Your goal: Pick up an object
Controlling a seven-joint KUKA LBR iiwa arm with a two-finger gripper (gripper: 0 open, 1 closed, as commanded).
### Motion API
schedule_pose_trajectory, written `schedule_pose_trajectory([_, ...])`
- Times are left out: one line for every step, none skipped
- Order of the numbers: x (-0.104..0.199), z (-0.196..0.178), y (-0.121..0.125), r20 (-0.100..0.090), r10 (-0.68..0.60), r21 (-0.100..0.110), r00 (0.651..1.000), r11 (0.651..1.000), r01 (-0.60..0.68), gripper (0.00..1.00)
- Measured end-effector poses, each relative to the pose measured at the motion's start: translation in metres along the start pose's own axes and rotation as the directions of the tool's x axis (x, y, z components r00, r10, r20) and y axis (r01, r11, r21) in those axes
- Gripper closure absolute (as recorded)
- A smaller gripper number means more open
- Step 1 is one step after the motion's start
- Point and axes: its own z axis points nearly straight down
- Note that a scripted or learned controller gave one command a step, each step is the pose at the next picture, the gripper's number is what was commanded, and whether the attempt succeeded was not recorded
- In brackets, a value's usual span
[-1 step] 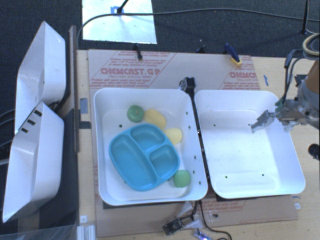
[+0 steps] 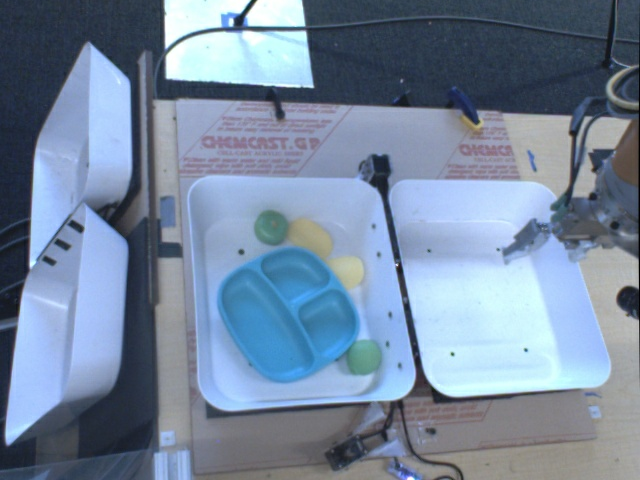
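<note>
The gripper (image 2: 520,243) hangs over the right bin (image 2: 500,368), jaws' state impossible to tell, while the blue tray (image 2: 285,313) and four small balls lie in the left bin (image 2: 230,193).

Two white bins (image 2: 300,193) side by side, blue clamp (image 2: 464,108), spare bins (image 2: 80,158) stacked left

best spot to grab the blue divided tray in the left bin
Judging by its pose, take the blue divided tray by its lower-left rim, coming straight down. It lies flat, and that edge has bare bin floor beside it; the green ball and yellow pieces crowd its right and top edges.
</note>
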Motion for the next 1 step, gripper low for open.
schedule_pose_trajectory([-0.0035, 0.0586, -0.0076, -0.001, 0.001, 0.005, 1.0, 1.0, -0.001, 0.0])
